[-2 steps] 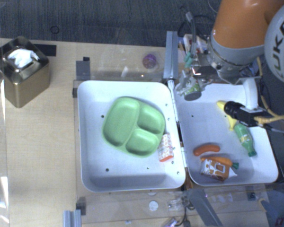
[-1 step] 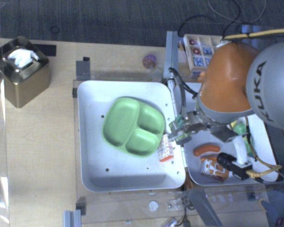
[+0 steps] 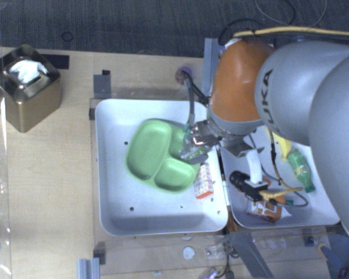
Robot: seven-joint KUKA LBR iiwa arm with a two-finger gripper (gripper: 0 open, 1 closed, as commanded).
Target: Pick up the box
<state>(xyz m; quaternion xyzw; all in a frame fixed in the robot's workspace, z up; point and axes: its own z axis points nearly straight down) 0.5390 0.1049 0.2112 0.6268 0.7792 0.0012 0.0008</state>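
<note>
A small white and red box (image 3: 203,181) lies flat in the left bin (image 3: 113,214), near its right wall and just right of a green two-part dish (image 3: 157,154). My gripper (image 3: 193,144) hangs over the dish's right edge, a little above and to the left of the box. Nothing is visibly held in it. The arm's orange band and grey body cover the wall between the bins behind it.
The right bin (image 3: 326,214) holds a green bottle (image 3: 300,168), a yellow item (image 3: 282,147), a white item (image 3: 255,163) and a brown packet (image 3: 269,211). A brass-coloured tissue holder (image 3: 27,92) stands on the bench at far left.
</note>
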